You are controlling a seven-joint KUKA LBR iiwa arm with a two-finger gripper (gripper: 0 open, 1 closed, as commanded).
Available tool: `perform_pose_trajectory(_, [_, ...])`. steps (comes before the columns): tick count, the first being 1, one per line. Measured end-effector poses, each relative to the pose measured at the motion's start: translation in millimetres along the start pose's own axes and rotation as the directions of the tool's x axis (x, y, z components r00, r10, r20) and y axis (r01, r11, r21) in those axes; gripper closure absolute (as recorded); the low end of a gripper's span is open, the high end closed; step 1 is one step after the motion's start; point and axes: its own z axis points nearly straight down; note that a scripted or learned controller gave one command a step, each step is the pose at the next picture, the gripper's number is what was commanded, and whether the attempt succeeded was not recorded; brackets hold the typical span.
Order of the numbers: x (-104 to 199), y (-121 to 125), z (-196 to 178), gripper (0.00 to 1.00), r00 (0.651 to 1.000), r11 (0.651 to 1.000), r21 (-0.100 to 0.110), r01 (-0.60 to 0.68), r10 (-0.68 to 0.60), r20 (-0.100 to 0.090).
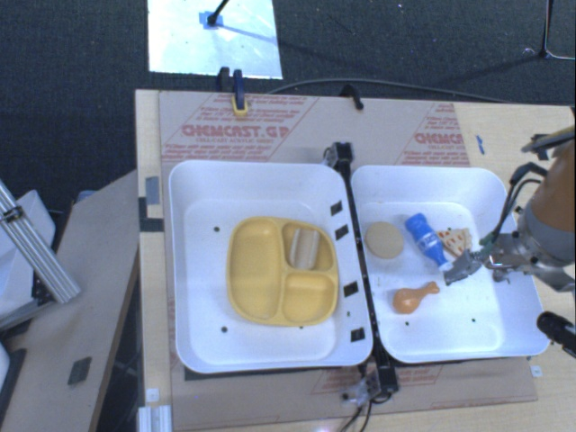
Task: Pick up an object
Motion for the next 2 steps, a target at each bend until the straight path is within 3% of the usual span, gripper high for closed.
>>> perform_pose_trajectory(1, [0.3, 3.1, -5.4, 0.0, 1.0, 1.0, -0.012, 0.003, -0.003, 0.003])
perform_pose_trajectory(2, [-0.3, 8.9, 37.7, 0.0, 1.0, 1.0, -0.009, 0.002, -0.002, 0.001])
